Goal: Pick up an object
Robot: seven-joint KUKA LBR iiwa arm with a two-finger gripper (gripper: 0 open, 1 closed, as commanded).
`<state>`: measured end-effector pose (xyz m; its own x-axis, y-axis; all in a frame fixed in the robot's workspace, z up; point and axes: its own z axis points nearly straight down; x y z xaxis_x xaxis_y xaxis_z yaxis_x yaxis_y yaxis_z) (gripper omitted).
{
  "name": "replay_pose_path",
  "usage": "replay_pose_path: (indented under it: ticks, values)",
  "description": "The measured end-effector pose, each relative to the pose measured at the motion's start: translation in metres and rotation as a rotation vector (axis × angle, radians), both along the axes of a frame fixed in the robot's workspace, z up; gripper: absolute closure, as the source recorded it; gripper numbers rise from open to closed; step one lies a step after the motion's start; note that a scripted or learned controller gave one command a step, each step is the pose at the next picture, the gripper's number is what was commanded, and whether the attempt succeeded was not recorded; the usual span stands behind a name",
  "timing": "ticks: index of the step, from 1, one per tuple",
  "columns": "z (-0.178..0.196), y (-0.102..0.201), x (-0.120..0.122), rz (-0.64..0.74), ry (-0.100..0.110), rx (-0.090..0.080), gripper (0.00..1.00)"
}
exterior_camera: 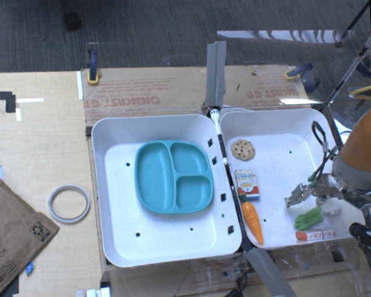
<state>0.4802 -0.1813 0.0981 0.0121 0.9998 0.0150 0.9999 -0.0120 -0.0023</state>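
Currently our gripper [299, 196] hovers low in the right bin [277, 124], fingers seemingly spread with nothing between them, though blur leaves us unsure. Just beside it lies the green toy vegetable [308, 219]; we should centre over it, descend squarely, then close.

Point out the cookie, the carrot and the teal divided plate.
cookie [242, 150], camera view, middle of its top face.
carrot [252, 221], camera view, middle of its orange body.
teal divided plate [151, 174], camera view, floor of its long left compartment.
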Motion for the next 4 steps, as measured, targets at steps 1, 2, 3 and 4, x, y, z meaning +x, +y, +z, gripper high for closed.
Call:
replay_pose_path:
  ticks: [1,2,3,4]
  values:
    - [0.053,-0.017,-0.001,0.228,-0.005,-0.012,0.00]
    - [-0.007,-0.009,0.002,0.235,-0.004,0.009,0.00]
    - [-0.007,-0.009,0.002,0.236,-0.004,0.009,0.00]
    - [0.043,0.007,-0.002,0.546,-0.008,-0.015,0.00]
